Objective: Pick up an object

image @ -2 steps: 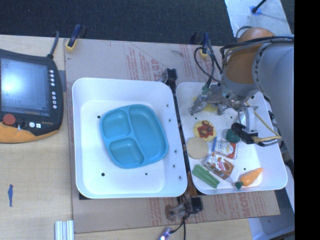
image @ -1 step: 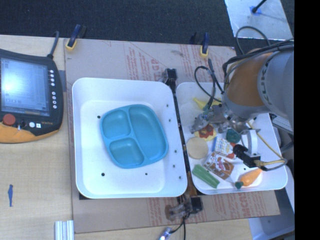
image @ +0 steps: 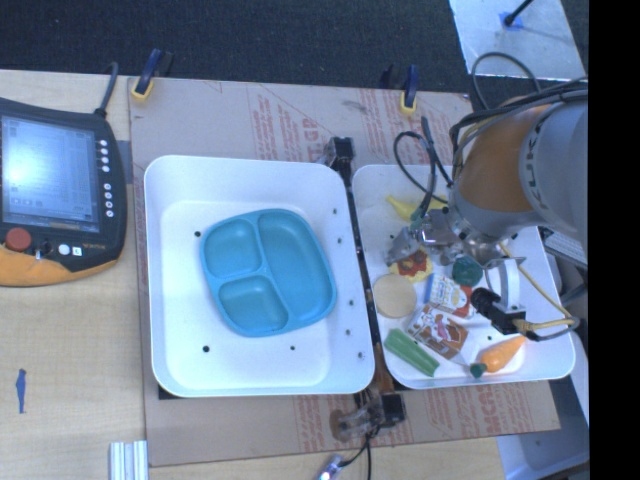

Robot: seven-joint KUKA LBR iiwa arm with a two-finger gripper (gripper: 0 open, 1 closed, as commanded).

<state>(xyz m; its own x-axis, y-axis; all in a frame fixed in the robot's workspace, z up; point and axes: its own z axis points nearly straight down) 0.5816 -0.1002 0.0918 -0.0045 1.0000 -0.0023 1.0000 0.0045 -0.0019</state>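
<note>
The right bin (image: 556,370) holds several small items: a yellow piece (image: 402,207), a red and orange piece (image: 411,265), a beige disc (image: 393,295), a green block (image: 411,352), a printed snack packet (image: 440,330), a blue and white packet (image: 446,291), a teal round thing (image: 466,269) and an orange carrot (image: 501,354). My gripper (image: 413,242) hangs low over the bin's left part, just above the red and orange piece and below the yellow one. The arm's body hides the bin's upper right area.
The left bin (image: 175,368) holds a blue divided plate (image: 267,271). A teach pendant (image: 55,198) lies on the bench at far left. Clamps (image: 147,76) sit along the cardboard's far edge, and cables loop above the right bin.
</note>
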